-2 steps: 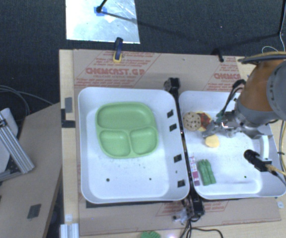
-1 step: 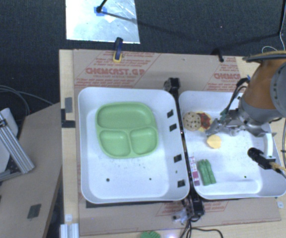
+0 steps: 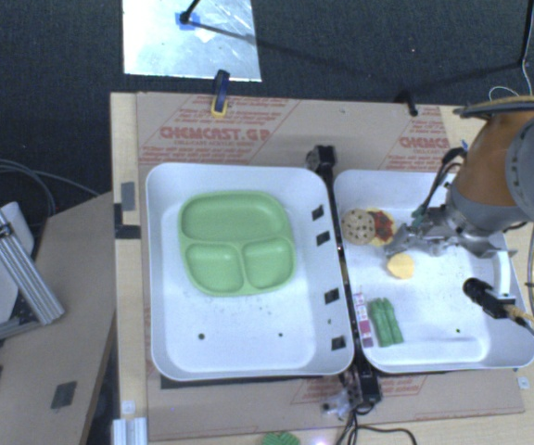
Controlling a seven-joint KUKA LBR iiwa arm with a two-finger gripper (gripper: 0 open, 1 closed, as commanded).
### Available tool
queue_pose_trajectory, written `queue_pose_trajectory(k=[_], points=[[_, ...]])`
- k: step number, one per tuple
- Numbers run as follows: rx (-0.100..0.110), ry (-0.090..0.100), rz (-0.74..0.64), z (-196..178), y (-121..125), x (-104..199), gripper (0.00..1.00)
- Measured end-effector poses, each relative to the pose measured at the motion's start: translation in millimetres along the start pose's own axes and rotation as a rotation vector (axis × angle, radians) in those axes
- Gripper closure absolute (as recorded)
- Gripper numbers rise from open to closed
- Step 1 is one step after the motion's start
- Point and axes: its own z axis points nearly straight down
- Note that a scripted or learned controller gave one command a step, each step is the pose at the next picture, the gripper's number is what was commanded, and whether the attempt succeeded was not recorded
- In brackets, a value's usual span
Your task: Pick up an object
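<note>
The right bin [image 3: 452,346] holds a round tan cookie-like piece [image 3: 358,226] with a reddish bit beside it, a yellow lump [image 3: 400,266] and a green bundle with a pink strip [image 3: 383,322]. My gripper [image 3: 404,241] hangs low over the bin's upper middle, its tip between the cookie piece and the yellow lump, just above the lump. I see nothing held between its fingers. The grey and orange arm [image 3: 499,179] comes in from the right.
In the left bin [image 3: 165,276] lies a green divided tray [image 3: 237,242]. A black divider with clips [image 3: 332,248] runs between the bins. Cables trail along the right edge of the bench.
</note>
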Motion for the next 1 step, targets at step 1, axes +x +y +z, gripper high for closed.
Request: queue_pose_trajectory(k=[1], points=[[0.001, 0.000, 0.000, 0.4, -7.2, -1.1, 0.00]])
